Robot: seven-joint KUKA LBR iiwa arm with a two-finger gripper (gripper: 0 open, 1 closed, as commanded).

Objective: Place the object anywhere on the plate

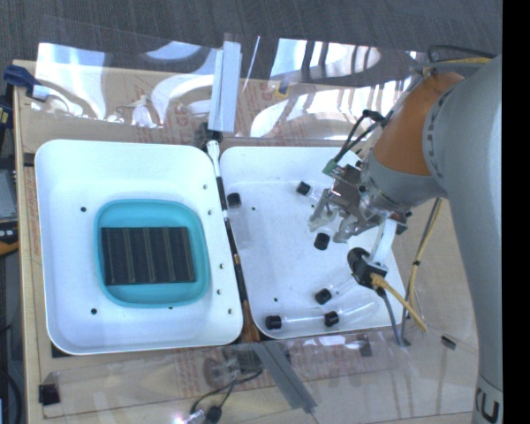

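Observation:
A teal plate (150,210) with a dark ridged middle lies in the left white bin (62,175). My gripper (331,228) hangs low over the right white bin (265,254), near its right side. Its two metal fingers (322,208) stand apart, open, with nothing seen between them. A small black object (321,241) lies on the bin floor just below the fingertips. Whether it touches them I cannot tell.
Several more small black pieces are scattered in the right bin, at the top (301,187), by the divider (233,200) and along the front (323,297). A black connector with a yellow cable (364,268) hangs beside the wrist. The arm's grey body covers the right edge.

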